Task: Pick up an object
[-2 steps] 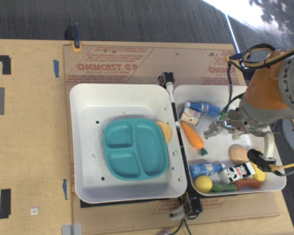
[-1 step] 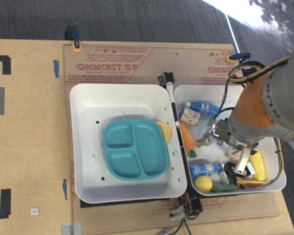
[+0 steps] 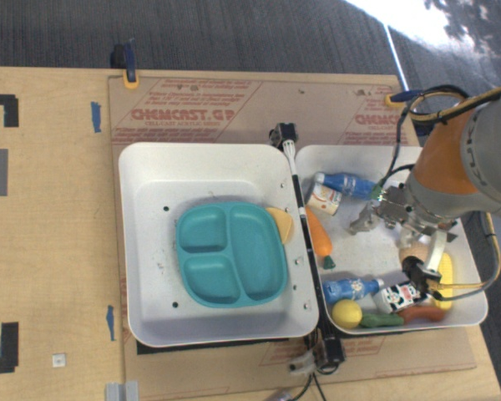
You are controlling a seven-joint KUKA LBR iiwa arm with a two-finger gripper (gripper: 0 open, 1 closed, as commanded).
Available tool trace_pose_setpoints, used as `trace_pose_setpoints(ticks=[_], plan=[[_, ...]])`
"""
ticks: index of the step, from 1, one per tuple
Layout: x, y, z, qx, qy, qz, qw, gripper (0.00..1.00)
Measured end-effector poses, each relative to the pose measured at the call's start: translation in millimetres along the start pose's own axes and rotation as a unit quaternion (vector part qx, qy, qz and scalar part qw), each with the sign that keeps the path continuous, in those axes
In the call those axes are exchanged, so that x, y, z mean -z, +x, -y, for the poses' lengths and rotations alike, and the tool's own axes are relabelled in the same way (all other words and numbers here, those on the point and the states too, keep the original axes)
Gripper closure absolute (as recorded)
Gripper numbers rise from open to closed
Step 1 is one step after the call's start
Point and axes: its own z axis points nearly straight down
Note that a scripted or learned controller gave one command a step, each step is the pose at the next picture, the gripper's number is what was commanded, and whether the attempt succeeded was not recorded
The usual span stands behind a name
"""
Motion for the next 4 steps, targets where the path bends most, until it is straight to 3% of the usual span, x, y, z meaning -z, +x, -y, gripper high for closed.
trace_pose_setpoints(ticks=[1,2,3,4], plan=[[-1,3,-42,-0.002,0.001,0.000,1.0000,0.00],[-4,-3,-94,0.043,0.032,0.001,0.9986,0.00],[0,-29,-125,0.197,0.014,-0.007,0.9802,0.00],[-1,10,-69,0.209,0.000,0.001,0.9780,0.00]])
